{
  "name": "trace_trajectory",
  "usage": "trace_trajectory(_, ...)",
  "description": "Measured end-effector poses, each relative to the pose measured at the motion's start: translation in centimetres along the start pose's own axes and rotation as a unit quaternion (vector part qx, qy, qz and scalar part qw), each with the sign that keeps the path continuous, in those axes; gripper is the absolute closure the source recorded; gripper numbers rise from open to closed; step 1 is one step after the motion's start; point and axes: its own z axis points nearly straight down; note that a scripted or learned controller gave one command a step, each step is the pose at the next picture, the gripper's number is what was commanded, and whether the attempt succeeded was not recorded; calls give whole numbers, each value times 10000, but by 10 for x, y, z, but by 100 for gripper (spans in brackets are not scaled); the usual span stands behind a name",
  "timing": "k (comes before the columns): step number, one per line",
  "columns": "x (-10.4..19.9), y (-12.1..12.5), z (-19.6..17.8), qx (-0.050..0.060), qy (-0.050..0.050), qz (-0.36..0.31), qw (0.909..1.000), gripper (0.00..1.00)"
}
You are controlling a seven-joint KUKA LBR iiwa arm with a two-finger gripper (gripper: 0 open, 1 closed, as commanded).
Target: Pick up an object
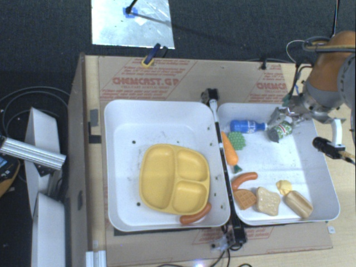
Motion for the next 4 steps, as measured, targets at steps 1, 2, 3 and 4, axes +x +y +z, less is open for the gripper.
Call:
trace_trajectory(1,28,-54,-55,9,8,26,10000,100)
trace_trajectory(2,63,-105,-115,14,14,18,10000,100)
trace_trajectory(3,114,-99,-122,17,15,14,10000,100)
trace_trajectory(4,164,-128,-130,24,17,13,10000,100)
